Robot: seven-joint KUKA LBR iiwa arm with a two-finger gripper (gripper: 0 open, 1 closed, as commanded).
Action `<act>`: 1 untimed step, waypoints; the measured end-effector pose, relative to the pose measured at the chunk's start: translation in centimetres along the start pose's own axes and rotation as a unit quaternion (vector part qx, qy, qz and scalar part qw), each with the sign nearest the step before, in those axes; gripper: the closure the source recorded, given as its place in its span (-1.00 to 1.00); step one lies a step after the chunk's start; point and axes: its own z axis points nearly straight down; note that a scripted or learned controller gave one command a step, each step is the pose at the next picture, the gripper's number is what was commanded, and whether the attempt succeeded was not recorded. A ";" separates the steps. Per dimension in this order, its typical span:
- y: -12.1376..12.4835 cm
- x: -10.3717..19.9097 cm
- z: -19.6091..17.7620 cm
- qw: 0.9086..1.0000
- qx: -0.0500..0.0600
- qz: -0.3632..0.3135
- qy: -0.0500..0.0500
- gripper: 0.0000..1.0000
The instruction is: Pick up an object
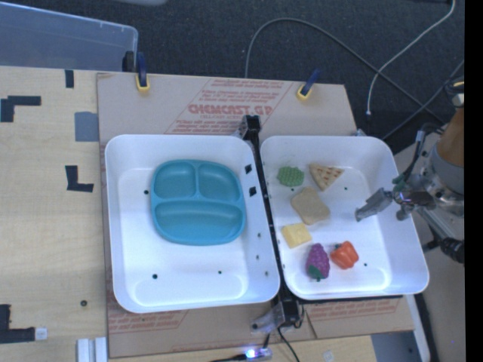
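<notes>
Glossy white bin [377, 274], bumpy purple grapes [318, 261], end effector [375, 204] grip unclear

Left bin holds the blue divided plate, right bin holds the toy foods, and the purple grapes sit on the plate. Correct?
Not quite. The camera view shows the purple grapes in the right bin, beside the orange pepper, not on the blue divided plate. The rest stands.

The tool [375, 204] hangs over the right bin [404, 277]; the food pieces [310, 205] lie to its left, the tray [198, 201] further left.
</notes>
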 end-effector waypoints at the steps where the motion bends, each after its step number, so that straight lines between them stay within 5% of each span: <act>1: -0.8 -0.6 4.9 1.000 0.002 0.001 0.001 -1.00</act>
